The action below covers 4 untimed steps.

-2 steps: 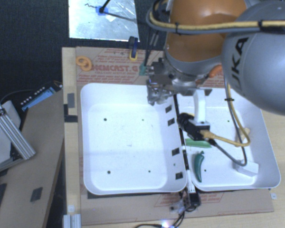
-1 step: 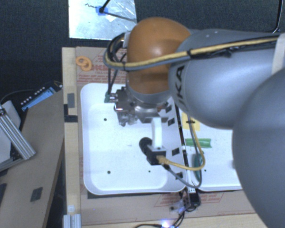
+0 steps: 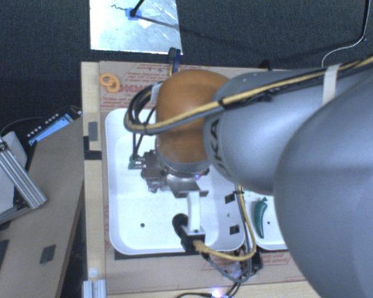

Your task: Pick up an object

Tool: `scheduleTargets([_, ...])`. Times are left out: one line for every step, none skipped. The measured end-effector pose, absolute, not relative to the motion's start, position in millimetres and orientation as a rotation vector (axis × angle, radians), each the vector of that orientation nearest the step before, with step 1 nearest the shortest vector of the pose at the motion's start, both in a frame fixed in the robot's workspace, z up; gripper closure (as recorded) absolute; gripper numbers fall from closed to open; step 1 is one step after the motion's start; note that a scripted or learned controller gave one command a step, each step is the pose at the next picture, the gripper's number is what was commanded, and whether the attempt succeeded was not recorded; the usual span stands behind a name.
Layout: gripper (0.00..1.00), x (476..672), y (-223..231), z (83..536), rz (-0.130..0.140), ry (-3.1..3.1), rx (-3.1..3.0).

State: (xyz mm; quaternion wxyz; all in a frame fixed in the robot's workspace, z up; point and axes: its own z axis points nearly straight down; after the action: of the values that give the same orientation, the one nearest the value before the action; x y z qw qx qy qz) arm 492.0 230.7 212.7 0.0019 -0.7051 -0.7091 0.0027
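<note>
1. Reaching in from the right, the arm (image 3: 311, 166) is seen stretched across the right bin (image 3: 275, 239) and ending over the left bin (image 3: 119, 228).
2. The tool (image 3: 152, 174) is found below the wrist, over the middle of the left bin's white floor, a little toward its far side.
3. The tool is viewed from above and behind, and its working end is covered by its own metal body. Whether it is released or clenched cannot be told.
4. Whether anything is grasped or touched by the tool cannot be made out either.
5. The wrist is turned steeply downward, so that the orange band (image 3: 183, 117) is presented to the camera as a rounded dome directly above the tool.
6. The broad grey upper link is held close to the camera, and much of the right bin is hidden by it.
7. A dark green object (image 3: 261, 213), long and slightly curved, is seen lying in the right bin near its left wall. It is well apart from the tool.
8. An orange ring (image 3: 108, 82) is seen on the tabletop (image 3: 94, 228), outside the bins and beyond the far left corner of the left bin.
</note>
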Motion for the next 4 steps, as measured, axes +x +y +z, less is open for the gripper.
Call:
scheduleTargets([1.00, 488.8, 182, 253, -0.004, -2.221, -2.226])
scheduleTargets([1.00, 493.0, 238, 244, -0.003, -2.230, -2.211])
scheduleTargets([1.00, 486.9, 79, 219, 0.009, -2.206, -2.240])
scheduleTargets([1.00, 506.2, 131, 292, -0.015, -2.233, -2.215])
